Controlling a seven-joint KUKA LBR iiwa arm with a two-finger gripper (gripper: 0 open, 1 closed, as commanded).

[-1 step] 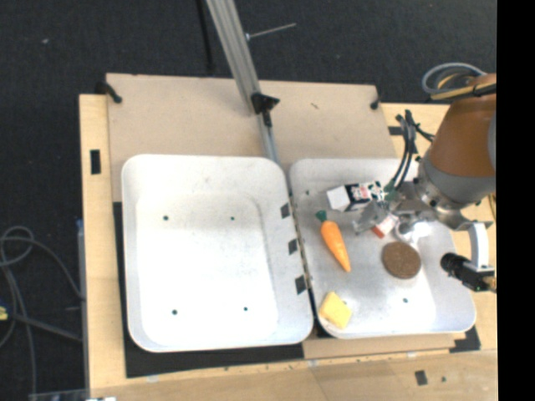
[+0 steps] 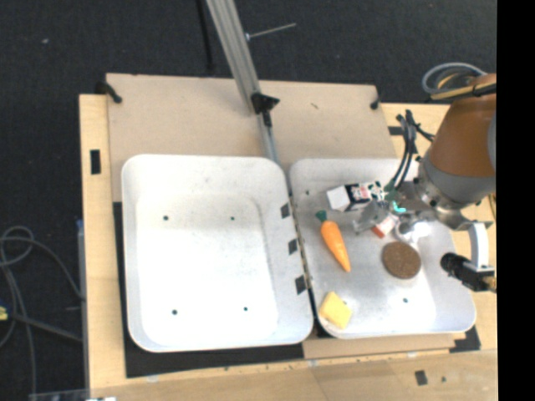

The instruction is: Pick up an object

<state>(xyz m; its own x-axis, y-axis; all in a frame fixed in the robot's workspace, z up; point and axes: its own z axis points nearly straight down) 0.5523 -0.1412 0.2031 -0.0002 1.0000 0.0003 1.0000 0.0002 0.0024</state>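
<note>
— What do you see, from the left to the right?

— First the left bin [image 2: 209, 249], white and shallow. Beside it is the right bin [image 2: 435, 307], and the objects lie there. Near the wall between the bins is a carrot [image 2: 335, 245], lying at a slant, and a yellow block [image 2: 336, 311] sits at the near edge. Further right is a brown round disc [image 2: 402, 261]. At the far side lies a white and black packet [image 2: 354, 194].

— And your arm?

— My arm [image 2: 464, 153] comes in from the right and bends down over the right bin. My gripper [image 2: 380, 220] is low, between the packet and the disc, just right of the carrot.

— Is your hand closed on something?

— I cannot tell. The fingers are too blurred, and I see nothing clearly between them.
</note>
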